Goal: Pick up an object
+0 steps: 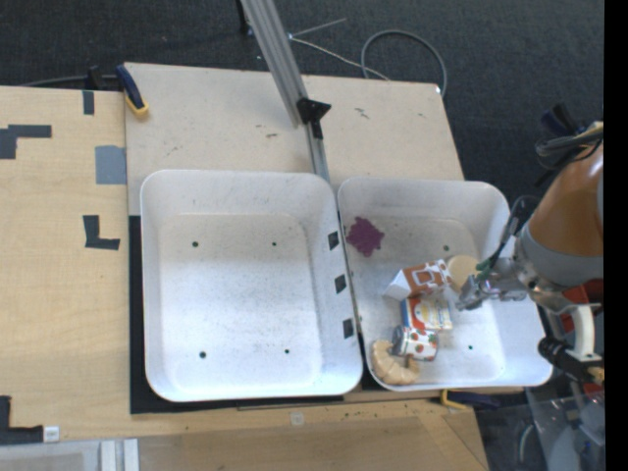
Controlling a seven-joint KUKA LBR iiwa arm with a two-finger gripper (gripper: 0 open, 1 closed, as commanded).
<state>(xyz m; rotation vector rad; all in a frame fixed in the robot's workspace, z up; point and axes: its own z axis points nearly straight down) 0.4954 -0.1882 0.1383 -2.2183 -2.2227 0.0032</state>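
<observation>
A carton [428, 312] is seen lying in the right bin [491, 200], a purple lump [365, 235] behind it; the gripper [471, 293] is lowered just beside it, jaws' opening not discernible, nothing seen held

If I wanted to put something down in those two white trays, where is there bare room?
The left tray is bare floor from wall to wall. In the right tray, room lies along the far wall, beyond the purple piece. The near middle is crowded: cartons, a tan piece, and the claw beside them.
</observation>
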